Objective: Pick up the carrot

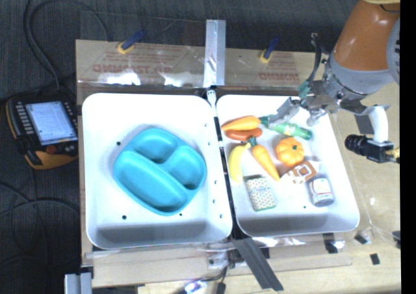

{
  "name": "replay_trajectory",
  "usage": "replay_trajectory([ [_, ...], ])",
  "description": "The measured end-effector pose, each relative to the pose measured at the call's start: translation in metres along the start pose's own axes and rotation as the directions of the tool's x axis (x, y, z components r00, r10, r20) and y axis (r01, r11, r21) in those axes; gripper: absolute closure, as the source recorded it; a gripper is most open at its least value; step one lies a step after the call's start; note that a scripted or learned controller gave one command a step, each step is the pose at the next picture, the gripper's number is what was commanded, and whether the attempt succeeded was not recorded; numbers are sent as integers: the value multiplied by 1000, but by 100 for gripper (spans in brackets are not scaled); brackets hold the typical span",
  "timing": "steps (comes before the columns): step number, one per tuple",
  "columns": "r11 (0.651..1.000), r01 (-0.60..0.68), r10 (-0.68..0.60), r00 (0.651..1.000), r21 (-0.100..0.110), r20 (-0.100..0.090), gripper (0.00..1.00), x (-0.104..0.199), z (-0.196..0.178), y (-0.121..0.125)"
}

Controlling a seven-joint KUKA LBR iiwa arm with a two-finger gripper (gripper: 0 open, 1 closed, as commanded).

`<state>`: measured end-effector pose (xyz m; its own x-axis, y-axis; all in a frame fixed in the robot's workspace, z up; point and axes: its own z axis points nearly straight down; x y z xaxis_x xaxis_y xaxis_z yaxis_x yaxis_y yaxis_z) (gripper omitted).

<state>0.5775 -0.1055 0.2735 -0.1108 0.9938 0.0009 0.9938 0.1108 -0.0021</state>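
Carrot (264, 160) retrieval is pictured at an early stage, with nothing yet lifted from the right bin (341, 205). The carrot is seen lying on the bin floor near its middle, tip pointing toward the lower right, wedged between a yellow banana (234, 161) on one side and a small orange pumpkin (290, 151) on the other. A red and orange pepper (241, 127) lies just above it, and a green bottle (290, 130) is stretched across the upper part of the bin. The gripper (294, 110) is shown at the bin's upper right corner, over the green bottle's end and well apart from the carrot; its fingers appear parted, and nothing is held between them. A blue divided tray (160, 168) sits alone in the left bin (104, 221). By this view, the whole task is judged to remain: the gripper must be brought across to the carrot, lowered between its close neighbours, closed and raised.
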Motion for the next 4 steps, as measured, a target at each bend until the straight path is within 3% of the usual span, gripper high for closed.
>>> replay_trajectory([
  [1, 999, 39, -38, 999, -28, 12, 0, -40, 150, 6],
  [2, 976, 211, -209, 977, -49, 41, 0, -17, 160, 43],
  [3, 908, 417, -415, 908, -45, 55, 0, -16, 159, 36],
  [4, 885, 464, -461, 885, -44, 60, 0, -14, 159, 35],
])
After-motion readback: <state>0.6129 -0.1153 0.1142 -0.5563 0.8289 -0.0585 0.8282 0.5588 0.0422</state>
